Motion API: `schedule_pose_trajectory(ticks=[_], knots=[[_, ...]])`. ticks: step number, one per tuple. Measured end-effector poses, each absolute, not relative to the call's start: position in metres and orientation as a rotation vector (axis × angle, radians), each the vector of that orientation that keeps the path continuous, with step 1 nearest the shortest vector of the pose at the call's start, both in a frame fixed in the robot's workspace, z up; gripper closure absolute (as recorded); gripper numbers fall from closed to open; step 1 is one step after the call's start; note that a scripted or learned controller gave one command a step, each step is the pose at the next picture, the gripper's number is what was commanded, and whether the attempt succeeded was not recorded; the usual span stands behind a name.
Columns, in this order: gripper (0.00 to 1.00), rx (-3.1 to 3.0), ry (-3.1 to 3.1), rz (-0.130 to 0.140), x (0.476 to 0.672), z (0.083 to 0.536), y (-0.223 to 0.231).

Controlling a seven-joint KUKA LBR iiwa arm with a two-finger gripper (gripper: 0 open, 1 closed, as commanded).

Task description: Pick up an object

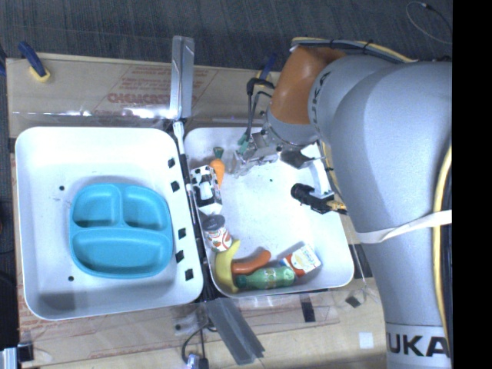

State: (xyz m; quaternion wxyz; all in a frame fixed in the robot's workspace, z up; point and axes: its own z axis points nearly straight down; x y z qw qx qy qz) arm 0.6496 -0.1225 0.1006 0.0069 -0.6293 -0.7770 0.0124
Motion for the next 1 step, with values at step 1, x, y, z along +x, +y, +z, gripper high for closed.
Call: schedule_pose_trajectory(ticks=[1], knots=[[0.0, -1.972, -2.431, 0.041, 0.6497, 0.1014, -0.1245]])
